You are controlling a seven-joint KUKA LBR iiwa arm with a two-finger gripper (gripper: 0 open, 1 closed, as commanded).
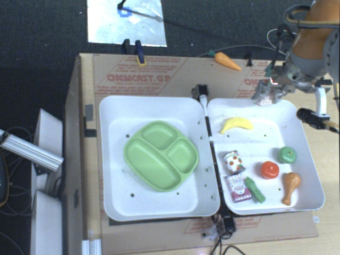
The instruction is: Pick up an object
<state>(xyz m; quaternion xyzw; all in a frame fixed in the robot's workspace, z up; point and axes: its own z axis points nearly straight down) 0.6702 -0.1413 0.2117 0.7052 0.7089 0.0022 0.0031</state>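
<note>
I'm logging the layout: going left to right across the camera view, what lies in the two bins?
Green divided plate → banana → red tomato → green apple. The packets, green vegetable and drumstick overlap these in the order.

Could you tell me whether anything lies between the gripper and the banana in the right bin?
Nothing visible does. The gripper hangs over the far rim of the right bin, and the banana lies just in front of it on bare white floor. The other toys, such as the tomato, sit nearer the camera, off that path.
</note>
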